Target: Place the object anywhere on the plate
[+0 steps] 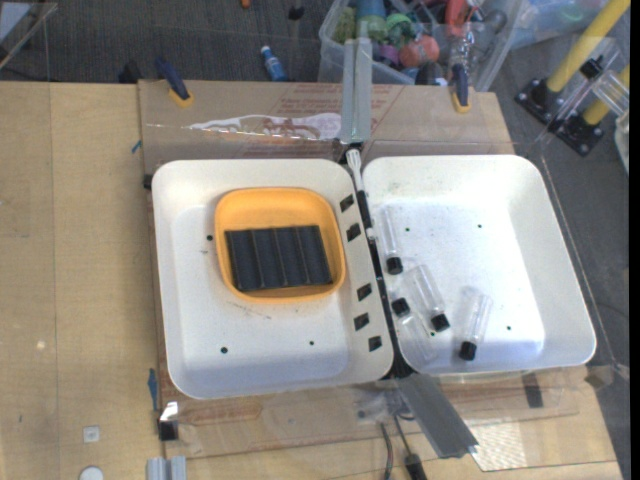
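Dark ridged block (278, 258) lies flat inside orange plate (232, 218) in left bin (180, 348), so placement looks done; jaws' state cannot be told.

Colours here are pretty simple: the plate (280, 208) is orange-yellow, kind of a mango shade, and the ridged block (278, 258) on it is dark charcoal, nearly black, with lengthwise grooves. Both bins, left bin (190, 338) and right bin (500, 198), are plain white with a few tiny black dots. The little vials (425, 293) in the right one are clear with black caps. The tabletop (60, 218) is pale tan wood, with brown cardboard (250, 103) behind the bins. Back there a clear tub (420, 18) holds a jumble of red, green and blue stuff.
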Controlling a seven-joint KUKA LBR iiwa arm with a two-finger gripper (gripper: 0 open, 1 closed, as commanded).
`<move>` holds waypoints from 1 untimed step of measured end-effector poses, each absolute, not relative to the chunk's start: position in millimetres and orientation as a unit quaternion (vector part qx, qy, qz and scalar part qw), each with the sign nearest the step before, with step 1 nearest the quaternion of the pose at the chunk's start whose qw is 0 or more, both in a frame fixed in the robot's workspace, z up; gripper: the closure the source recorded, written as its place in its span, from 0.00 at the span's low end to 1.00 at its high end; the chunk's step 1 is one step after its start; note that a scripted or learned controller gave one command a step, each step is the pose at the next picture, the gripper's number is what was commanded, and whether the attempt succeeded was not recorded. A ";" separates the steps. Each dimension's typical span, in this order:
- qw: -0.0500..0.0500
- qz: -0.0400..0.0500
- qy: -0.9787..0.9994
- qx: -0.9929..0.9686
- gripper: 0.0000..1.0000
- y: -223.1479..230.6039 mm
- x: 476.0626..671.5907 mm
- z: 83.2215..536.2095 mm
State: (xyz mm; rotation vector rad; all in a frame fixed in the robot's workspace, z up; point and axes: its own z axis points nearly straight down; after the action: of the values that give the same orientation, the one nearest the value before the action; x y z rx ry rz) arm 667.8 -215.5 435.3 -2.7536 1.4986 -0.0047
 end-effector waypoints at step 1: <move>0.002 -0.002 0.353 -0.936 1.00 -212.8 665.5 435.4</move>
State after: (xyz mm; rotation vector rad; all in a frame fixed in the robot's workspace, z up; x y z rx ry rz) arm 665.5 -212.8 435.4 -2.9349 1.1069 -0.0070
